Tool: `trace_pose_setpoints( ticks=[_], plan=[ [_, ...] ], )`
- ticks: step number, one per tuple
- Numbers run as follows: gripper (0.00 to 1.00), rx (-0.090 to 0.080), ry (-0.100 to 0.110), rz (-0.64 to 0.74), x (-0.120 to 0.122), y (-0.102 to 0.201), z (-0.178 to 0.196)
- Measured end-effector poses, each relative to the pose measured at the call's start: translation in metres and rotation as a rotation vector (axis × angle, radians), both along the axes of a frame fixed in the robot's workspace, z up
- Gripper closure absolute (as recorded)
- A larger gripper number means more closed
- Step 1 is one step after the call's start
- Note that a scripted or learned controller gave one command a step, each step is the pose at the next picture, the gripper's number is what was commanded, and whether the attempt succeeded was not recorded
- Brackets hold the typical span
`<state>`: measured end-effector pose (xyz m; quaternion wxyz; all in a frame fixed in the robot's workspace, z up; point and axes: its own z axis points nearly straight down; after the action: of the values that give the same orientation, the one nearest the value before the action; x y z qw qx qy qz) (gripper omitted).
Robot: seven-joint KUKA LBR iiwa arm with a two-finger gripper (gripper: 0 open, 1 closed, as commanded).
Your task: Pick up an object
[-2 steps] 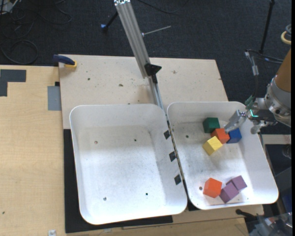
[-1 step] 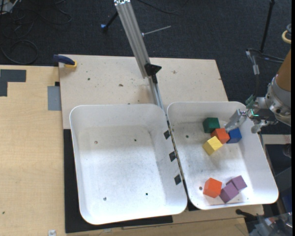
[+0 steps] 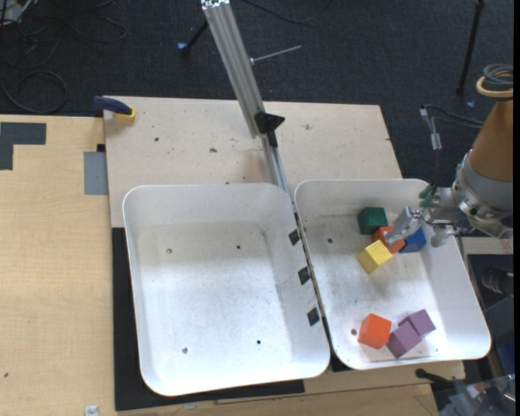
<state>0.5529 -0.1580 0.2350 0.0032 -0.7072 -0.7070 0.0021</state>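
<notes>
The tool (image 3: 406,230) sits low in the right bin (image 3: 451,354), near its far right corner, among a red block (image 3: 382,233), blue block (image 3: 413,240) and yellow cube (image 3: 375,256). Whether it grips cannot be told. Judgement: it should centre on one block before lifting.

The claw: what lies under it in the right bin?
Under the claw lie a small red block and a blue block, partly covered. A yellow block lies beside them. What the claw touches is hidden.
</notes>
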Motion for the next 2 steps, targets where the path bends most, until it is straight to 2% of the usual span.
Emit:
trace_pose_setpoints(
  ticks=[1,2],
  plan=[
    [0.0,0.001,0.001,-0.001,0.007,0.007,-0.053],
    [0.0,0.001,0.001,-0.002,0.001,0.011,-0.099]
  ],
)
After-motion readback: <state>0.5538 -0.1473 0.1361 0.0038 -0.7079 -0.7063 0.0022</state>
